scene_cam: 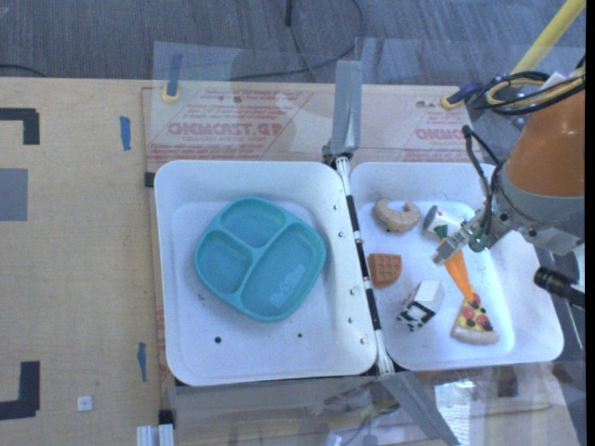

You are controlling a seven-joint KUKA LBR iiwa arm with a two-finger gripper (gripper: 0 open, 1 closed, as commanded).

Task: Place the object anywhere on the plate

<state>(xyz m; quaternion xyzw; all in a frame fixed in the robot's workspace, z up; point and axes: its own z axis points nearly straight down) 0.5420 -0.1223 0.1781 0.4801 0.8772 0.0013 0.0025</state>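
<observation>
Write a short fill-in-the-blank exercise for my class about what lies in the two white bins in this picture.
1. The teal divided plate has ____ compartments.
2. The plate lies in the ____ bin of the view.
3. The toy pizza slice lies just below the toy ____ in the right bin.
4. The waffle piece lies directly below the ____, near the divider.

Missing words: three; left; carrot; croissant
</observation>
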